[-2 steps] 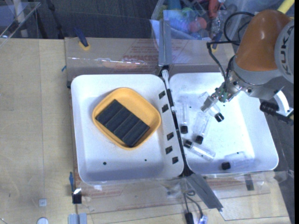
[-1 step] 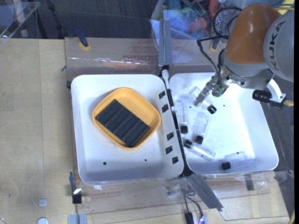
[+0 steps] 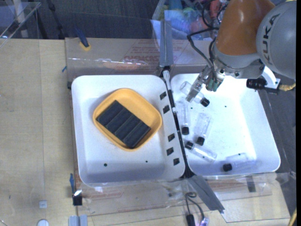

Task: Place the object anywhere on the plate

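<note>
**benchwatcher:** Two white bins side by side. Going from the left, the left bin (image 3: 84, 126) holds the yellow plate (image 3: 104, 108), a rounded square turned a bit cornerwise. The dark ribbed slab (image 3: 124, 123) lies flat right on the plate, inside its rim and covering most of the middle. So the task's thing is on the plate as far as I can see.

**kuka_nerd:** And where's the pincer relative to that?

**benchwatcher:** Well off to the right of the plate. Right of the plate comes the divider (image 3: 170, 121) between the bins, with a row of small dark tabs along it. Past that, the right bin (image 3: 249, 126) has a scatter of clear vials (image 3: 202, 125) with black caps. The pincer (image 3: 203, 87) hangs over the far left part of that bin, up and to the right of the plate, with the divider between it and the slab. They're well apart, nothing touching.

**kuka_nerd:** Is it wide, narrow, or holding something?

**benchwatcher:** Honestly can't tell, it's too small and cluttered against the white bin. I see nothing I could call gripped. One black cap (image 3: 204, 102) sits just below it. Furthest right of the plate is the arm (image 3: 277, 27) with its orange band (image 3: 240, 18), coming in from the upper right.
</note>
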You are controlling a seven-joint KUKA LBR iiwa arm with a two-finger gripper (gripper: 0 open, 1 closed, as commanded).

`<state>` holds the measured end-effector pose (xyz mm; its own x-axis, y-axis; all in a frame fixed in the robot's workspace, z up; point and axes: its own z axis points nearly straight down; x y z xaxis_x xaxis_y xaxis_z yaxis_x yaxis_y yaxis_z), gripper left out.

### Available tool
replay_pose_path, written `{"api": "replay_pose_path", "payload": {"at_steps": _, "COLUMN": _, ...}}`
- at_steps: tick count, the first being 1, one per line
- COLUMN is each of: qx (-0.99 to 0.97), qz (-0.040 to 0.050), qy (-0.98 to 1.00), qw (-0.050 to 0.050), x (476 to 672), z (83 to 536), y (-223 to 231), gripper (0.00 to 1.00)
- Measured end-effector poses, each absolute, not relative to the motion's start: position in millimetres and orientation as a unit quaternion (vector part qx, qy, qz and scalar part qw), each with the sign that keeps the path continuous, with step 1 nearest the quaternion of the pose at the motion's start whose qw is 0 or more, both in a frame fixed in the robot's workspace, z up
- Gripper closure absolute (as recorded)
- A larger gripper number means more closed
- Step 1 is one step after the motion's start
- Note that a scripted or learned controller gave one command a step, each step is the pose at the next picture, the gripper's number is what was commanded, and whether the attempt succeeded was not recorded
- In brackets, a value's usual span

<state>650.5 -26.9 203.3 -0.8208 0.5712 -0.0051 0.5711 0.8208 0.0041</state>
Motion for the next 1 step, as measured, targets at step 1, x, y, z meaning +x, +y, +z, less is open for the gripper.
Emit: {"api": "replay_pose_path", "payload": {"at_steps": 1, "qx": 0.266, "qz": 0.0012, "qy": 0.964, "qw": 0.003, "x": 659.9, "z": 199.0, "y": -2.9, "gripper": 1.0}}
